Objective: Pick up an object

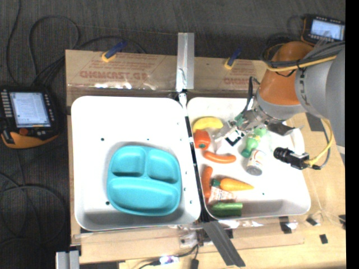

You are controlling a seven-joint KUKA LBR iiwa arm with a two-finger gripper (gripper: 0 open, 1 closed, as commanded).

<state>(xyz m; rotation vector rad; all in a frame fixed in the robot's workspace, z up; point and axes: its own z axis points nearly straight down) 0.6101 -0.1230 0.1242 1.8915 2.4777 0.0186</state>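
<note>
The right bin (pixel 291 198) holds several toy foods. A yellow banana (pixel 207 123) lies at its upper left, with a red pepper (pixel 202 140) and an orange chili (pixel 220 157) below it. A green bottle (pixel 249 145) and a white can (pixel 257 162) sit near the middle. A carrot (pixel 235 184), a red-labelled packet (pixel 220 195) and a green cucumber (pixel 227 208) lie along the front. My gripper (pixel 233 131) hangs low over the bin's upper middle, between the banana and the green bottle. Nothing is visibly lifted in it.
The left bin (pixel 90 128) carries a turquoise divided plate (pixel 145 178). A metal divider post (pixel 185 60) stands behind the seam between the bins. A black camera unit with a cable (pixel 290 156) sticks out from the arm over the right bin's right side.
</note>
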